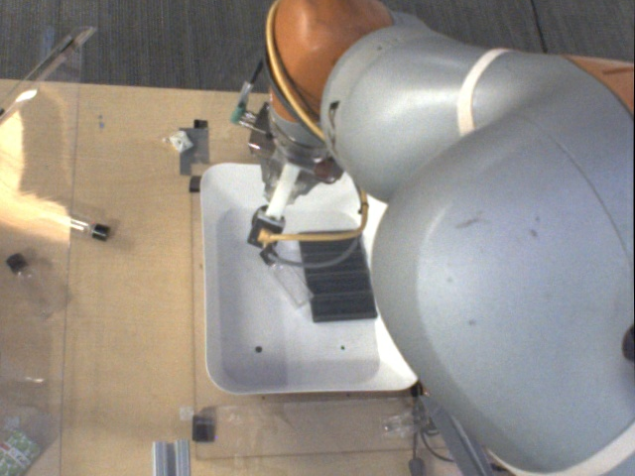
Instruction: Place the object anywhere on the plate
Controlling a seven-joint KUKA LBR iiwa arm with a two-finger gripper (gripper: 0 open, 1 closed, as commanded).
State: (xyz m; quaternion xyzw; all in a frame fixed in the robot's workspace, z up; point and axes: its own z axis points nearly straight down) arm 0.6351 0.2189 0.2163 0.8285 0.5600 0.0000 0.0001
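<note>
The hand [281, 191] hangs over the far half of a white bin [213, 305], close to the bin's far rim. The grey arm [476, 216] above it covers the whole side of the bin towards the view's right. Whether the hand is wide or narrow cannot be told, since the wrist hides that part, and nothing can be seen held in it.

A black ribbed block [339, 281] lies flat on the bin floor, just below the hand in the view and a little to its right, apart from it. The block's right edge runs under the arm. A small clear piece [293, 288] lies just beside the block's left edge, almost straight below the hand. Further below the hand, two dark specks [258, 348] sit on the bin floor, well apart from each other.

Outside the bin, on the worktop [129, 365], a dark bracket [196, 149] stands to the hand's left at the bin's far corner. A small black block [203, 426] sits well below the hand by the near corner. Further left of the hand, a small black cap on a pale stem [97, 230] lies on the wood, and a black knob [15, 263] sits near the view's left edge.
</note>
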